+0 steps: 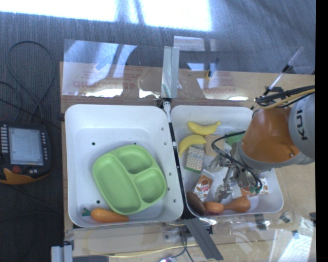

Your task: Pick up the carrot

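A dark ribbed floor (31,30) surrounds the wooden bench (297,82), with bright window light (154,11) falling across the top.

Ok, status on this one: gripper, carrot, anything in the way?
Gripper low over right bin clutter. Carrot untouched in left bin, front corner, beside green plate.

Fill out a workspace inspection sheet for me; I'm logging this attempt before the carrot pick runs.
Surface: two white bins side by side, left bin and right bin.
Job's things: carrot lies at the left bin's front edge, beside the green divided plate.
Clutter: right bin holds two bananas, small food packets and brownish items at its front.
Grippers: gripper is low over the right bin's clutter, far from the carrot; finger state unclear.
Cables: black cable loops on the floor at left; thin wires on the arm's wrist.
Surroundings: teach pendant left of the bench.
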{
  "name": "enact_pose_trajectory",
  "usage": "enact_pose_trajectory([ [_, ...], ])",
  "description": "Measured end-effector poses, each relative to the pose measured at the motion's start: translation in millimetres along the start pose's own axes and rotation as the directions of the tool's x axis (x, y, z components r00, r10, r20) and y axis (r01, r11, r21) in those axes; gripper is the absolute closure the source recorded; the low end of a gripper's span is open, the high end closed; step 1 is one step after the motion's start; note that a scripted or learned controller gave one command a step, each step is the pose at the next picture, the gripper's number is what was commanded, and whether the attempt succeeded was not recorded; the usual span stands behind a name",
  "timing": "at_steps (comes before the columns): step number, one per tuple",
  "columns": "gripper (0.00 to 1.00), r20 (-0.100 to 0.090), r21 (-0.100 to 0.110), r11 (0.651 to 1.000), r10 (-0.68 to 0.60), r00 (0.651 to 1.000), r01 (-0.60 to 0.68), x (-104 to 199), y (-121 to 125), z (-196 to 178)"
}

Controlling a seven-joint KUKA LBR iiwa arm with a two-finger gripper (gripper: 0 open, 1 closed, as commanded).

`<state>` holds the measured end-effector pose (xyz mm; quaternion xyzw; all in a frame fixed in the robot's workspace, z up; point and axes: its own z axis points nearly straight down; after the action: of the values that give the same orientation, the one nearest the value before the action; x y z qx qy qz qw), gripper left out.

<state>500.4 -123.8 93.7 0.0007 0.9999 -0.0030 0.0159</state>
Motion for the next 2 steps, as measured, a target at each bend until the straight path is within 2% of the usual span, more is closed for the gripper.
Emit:
enact_pose_trajectory([
  [1,0.00,0.010,0.003,0.999,0.053,0.999,-0.053,4,27,-1],
  [2,0.00,-0.004,-0.004,0.945,-0.326,0.945,0.326,8,-12,1],
])
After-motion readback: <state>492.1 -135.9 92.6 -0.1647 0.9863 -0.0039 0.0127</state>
